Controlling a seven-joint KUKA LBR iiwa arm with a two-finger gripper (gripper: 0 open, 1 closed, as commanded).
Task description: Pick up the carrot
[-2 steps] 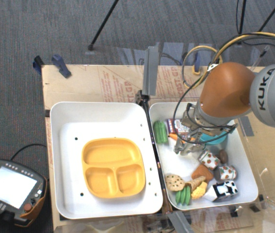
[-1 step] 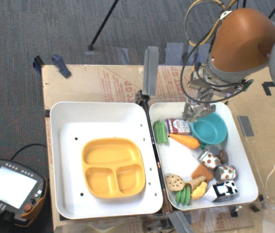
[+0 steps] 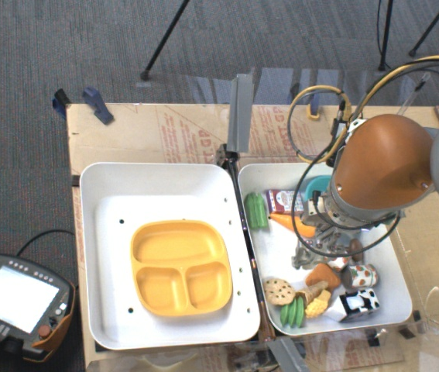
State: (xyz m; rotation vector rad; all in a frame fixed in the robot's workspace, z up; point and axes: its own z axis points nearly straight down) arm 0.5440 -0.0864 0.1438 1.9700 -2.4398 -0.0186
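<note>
In the camera view, two white bins are seen side by side on the desk (image 3: 149, 134). The left bin (image 3: 103, 200) is occupied by a yellow divided plate (image 3: 180, 267). The carrot (image 3: 290, 222) is found in the right bin (image 3: 402, 285), lying just right of a green cucumber-like piece (image 3: 255, 210) and below a purple carton (image 3: 284, 201). The gripper (image 3: 334, 246) is positioned just right of the carrot, beneath the arm's orange band (image 3: 382, 161); its state cannot be told. A cookie (image 3: 279, 291), corn cob (image 3: 317, 304) and black-and-white cube (image 3: 358, 302) are placed below the carrot.
</note>
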